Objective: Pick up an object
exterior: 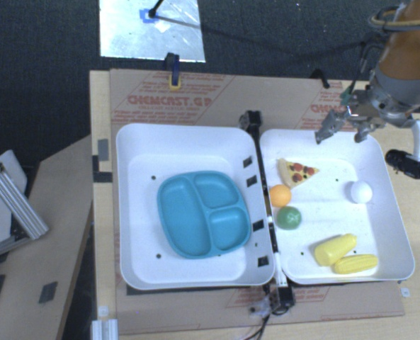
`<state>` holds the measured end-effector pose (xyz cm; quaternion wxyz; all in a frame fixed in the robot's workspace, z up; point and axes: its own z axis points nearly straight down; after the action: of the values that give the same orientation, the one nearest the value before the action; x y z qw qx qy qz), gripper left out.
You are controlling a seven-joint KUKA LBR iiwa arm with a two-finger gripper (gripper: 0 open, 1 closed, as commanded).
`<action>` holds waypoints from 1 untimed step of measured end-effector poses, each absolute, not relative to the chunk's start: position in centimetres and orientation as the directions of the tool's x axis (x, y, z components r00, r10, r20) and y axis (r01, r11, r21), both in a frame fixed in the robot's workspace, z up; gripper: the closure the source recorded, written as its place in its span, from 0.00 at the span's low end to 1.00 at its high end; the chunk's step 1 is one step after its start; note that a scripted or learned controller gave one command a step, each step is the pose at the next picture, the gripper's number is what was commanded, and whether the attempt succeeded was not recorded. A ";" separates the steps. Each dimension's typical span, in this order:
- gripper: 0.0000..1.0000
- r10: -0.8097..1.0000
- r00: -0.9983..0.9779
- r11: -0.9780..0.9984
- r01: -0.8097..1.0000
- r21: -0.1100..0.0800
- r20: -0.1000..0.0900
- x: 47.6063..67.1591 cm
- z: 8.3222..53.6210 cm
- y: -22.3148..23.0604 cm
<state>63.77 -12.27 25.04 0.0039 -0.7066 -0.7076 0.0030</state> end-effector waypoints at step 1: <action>0.00 1.000 -0.003 0.003 1.000 0.002 0.000 64.0 25.7 -12.2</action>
<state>63.99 -12.24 25.75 -0.0007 -0.7059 -0.7083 -0.0006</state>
